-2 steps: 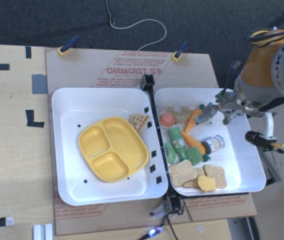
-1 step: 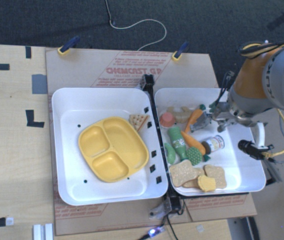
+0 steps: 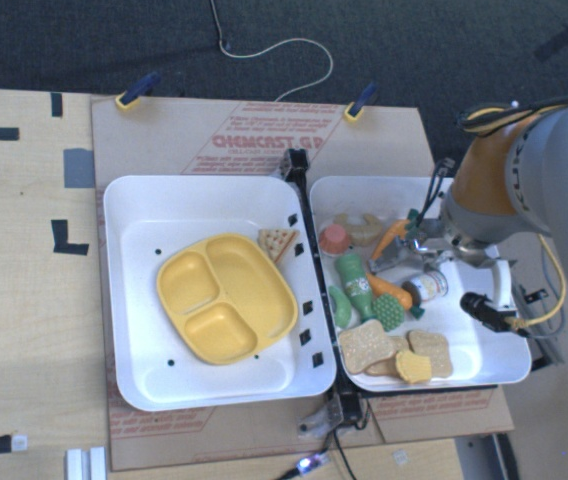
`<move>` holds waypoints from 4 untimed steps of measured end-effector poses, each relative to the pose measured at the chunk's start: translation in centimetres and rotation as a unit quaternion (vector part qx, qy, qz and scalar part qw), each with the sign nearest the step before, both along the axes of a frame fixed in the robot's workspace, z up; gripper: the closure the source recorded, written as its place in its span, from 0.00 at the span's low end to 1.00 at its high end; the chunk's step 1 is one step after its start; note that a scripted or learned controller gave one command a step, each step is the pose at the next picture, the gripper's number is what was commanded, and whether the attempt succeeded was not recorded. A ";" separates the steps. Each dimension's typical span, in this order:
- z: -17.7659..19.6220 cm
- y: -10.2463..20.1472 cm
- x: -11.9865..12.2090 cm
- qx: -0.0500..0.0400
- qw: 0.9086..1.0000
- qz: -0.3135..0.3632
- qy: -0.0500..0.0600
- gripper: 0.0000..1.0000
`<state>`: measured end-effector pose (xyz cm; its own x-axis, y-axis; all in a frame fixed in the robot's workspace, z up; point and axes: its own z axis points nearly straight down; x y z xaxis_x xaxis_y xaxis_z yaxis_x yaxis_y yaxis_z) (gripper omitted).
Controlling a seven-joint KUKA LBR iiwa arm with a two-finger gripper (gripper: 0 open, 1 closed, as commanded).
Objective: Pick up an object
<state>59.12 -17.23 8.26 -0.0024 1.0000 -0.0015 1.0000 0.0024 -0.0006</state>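
My gripper (image 3: 411, 251) hangs low over the middle of the right bin (image 3: 494, 363), with the grey and orange arm (image 3: 504, 178) reaching in from the right. It sits right beside an orange carrot piece (image 3: 392, 236) and just above a small jar with a dark cap (image 3: 429, 287). Close by lie a green bottle shape (image 3: 352, 273), a carrot with a green top (image 3: 388, 300) and a pink-red piece (image 3: 335, 238). I see nothing clearly held.
Toast slices (image 3: 366, 345) (image 3: 430, 346) and a yellow chunk (image 3: 414, 368) lie at the right bin's front. The left bin (image 3: 129, 268) holds a yellow divided plate (image 3: 226, 296) and a cracker (image 3: 276, 241). A black cable (image 3: 489, 311) trails off the wrist.
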 end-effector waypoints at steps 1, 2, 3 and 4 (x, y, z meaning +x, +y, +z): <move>1.3 0.0 0.1 0.000 1.000 0.000 -0.001 1.00; 6.8 0.9 -0.3 0.001 1.000 0.000 -0.002 1.00; 11.3 0.5 -0.7 0.000 1.000 -0.001 -0.002 1.00; 14.4 0.5 -0.6 0.001 1.000 0.000 -0.001 1.00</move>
<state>58.47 -16.68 22.63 -0.0016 1.0000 -0.0005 1.0000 0.0016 0.0020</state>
